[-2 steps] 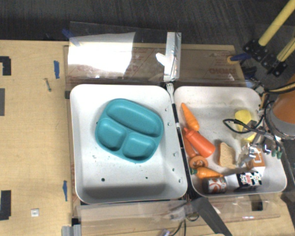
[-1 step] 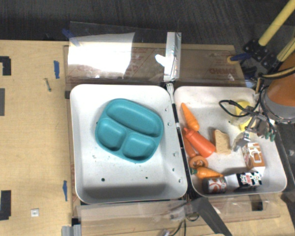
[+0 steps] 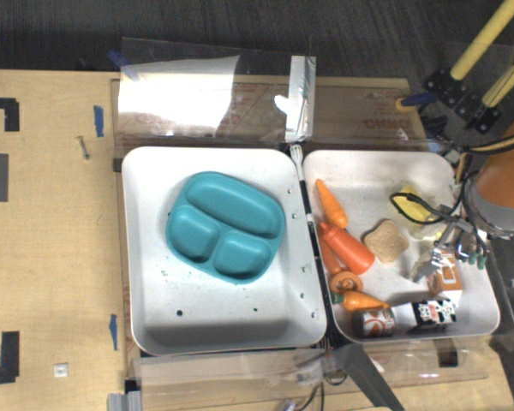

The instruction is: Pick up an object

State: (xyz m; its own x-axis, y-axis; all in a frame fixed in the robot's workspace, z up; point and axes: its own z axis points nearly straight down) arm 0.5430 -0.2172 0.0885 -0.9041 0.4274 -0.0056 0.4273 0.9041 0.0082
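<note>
- My likeliest pick is the tan lump (image 3: 385,240), a rounded, bread-coloured piece lying flat on the floor of the right bin (image 3: 377,155), about mid-bin.
- It looks light and a little soft or spongy to me, with a matte skin that should not slip. I judge that it would dent rather than break.
- I would take it across its narrower width, coming straight down, with bare floor on its upper and right sides to land on.
- Just to its left lies a big carrot (image 3: 347,247), close enough that a pad on that side could catch it. A smaller carrot (image 3: 330,202) lies above that one.
- Near its upper right sits a yellow-and-black thing (image 3: 414,205), apart from the lump.
- My claw (image 3: 445,259) hangs over the bin's right part, near the lump. From this angle I cannot tell how wide it stands, and I see nothing held in it.
- Along the near wall lie a red-and-white can (image 3: 375,321) and a black-and-white box (image 3: 434,312). Both look harder and slicker.
- The left bin (image 3: 146,229) holds a teal divided plate (image 3: 225,225), and both bins rest on the desk (image 3: 43,272).
</note>
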